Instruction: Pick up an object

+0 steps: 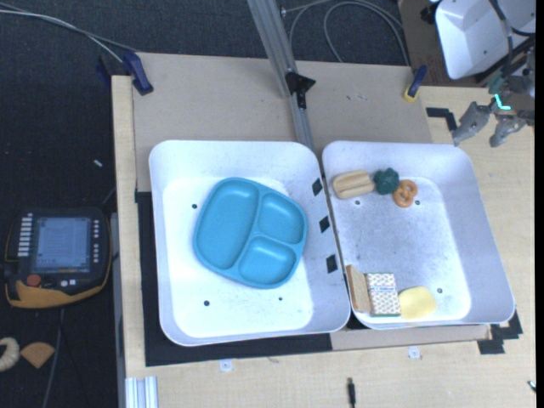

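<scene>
The right bin holds a tan hot-dog bun, a dark green lump and an orange pretzel along its far side. Near its front edge lie a sandwich-like block and a pale yellow piece. My gripper hangs at the upper right, above the bench and just beyond the right bin's far right corner. Its two grey fingers stand apart, open, with nothing between them.
A blue divided plate lies in the left bin. A slanted metal pole comes down to the gap between the bins. Blue clamps grip the board's far edge. A teach pendant sits off the bench at left.
</scene>
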